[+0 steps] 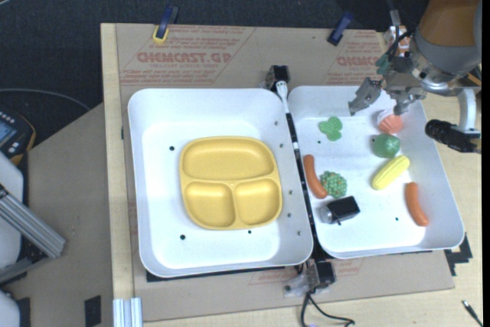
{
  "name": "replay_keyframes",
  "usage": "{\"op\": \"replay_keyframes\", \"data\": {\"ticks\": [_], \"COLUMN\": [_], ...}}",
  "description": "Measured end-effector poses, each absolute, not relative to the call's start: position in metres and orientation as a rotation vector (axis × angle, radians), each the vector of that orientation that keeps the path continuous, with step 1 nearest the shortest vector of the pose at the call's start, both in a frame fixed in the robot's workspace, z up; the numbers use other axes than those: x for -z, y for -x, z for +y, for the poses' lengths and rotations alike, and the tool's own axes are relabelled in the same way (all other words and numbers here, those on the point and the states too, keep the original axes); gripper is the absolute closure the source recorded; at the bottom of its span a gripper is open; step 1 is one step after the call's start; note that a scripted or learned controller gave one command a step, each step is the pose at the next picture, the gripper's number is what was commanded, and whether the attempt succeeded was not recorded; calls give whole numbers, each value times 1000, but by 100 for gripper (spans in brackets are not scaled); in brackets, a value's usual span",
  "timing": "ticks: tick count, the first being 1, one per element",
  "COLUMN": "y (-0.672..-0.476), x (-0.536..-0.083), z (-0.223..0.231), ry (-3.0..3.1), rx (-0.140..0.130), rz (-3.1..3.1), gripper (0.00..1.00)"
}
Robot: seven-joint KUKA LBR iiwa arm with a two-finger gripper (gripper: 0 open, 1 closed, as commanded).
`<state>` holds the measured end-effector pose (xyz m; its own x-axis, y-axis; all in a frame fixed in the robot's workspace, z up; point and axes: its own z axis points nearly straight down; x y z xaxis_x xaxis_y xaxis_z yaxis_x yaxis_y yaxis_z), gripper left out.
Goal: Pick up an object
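Note:
The right bin point(436, 237) holds several toy foods: a green leafy piece point(331, 127), a salmon-pink piece point(390, 122), a green pepper point(386, 145), a yellow corn-like piece point(390, 171), two orange sausages point(312, 174) point(416, 203), a broccoli floret point(334, 183) and a small black block point(341, 208). My gripper point(380, 101) hangs over the bin's far edge, open, its fingers spread. Its right finger point(400, 100) is just above the salmon-pink piece. Nothing sits between the fingers.
The left bin point(149, 165) carries a yellow divided plate point(230, 181). A black hinge strip point(293, 145) separates the bins. Clamps point(163, 24) point(339, 29) hold the board's far edge. A black arm fitting point(452, 135) juts over the right bin's right rim.

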<state>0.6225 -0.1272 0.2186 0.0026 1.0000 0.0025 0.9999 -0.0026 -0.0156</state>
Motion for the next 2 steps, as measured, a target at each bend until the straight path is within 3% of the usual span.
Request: {"op": "replay_keyframes", "data": {"ticks": [1,2], "y": [-625,-618], "x": [-227,-176], "z": [-127,-118], "ry": [2221,2218], "rx": [-1,-6], "rz": [-2221,-2216], "gripper": [0,0]}}
